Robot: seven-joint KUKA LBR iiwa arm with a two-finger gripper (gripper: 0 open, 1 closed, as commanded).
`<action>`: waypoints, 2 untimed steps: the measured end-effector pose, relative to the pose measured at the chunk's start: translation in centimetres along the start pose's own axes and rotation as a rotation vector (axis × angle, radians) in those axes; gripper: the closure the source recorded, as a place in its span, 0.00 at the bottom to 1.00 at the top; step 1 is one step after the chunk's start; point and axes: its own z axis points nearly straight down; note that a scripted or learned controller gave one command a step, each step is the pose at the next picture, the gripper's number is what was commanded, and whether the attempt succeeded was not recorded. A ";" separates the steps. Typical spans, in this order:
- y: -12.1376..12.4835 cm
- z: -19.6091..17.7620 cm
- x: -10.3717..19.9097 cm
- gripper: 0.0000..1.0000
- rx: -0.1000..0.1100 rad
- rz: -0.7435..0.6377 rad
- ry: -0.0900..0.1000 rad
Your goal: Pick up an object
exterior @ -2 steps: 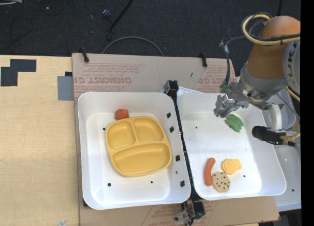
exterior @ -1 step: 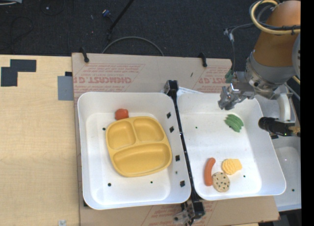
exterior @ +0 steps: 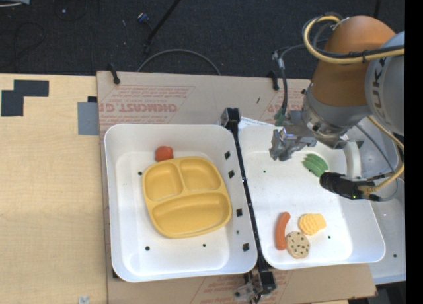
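Objects: green piece (exterior: 315, 162), orange sausage (exterior: 282, 230), yellow piece (exterior: 311, 223) and speckled cookie (exterior: 298, 244) are lying in the right bin (exterior: 370, 246).
Arm: I am reaching in from the right, wrist bending down over the right bin's upper part.
Gripper (exterior: 283, 149): I am hovering just left of the green piece; I cannot tell how my jaws are standing.
Left bin (exterior: 125, 256): it is holding a yellow divided plate (exterior: 187, 195) and a red-orange piece (exterior: 164, 154).

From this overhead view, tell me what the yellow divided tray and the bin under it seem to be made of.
Yellow divided tray: likely moulded plastic, judging by its uniform colour, rounded compartment edges and soft sheen. Left bin: apparently white plastic, smooth and slightly glossy, with rounded corners.
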 end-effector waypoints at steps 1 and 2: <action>-2.1 1.4 5.0 1.00 0.001 0.000 0.000; -2.4 1.7 9.4 1.00 0.000 0.000 -0.001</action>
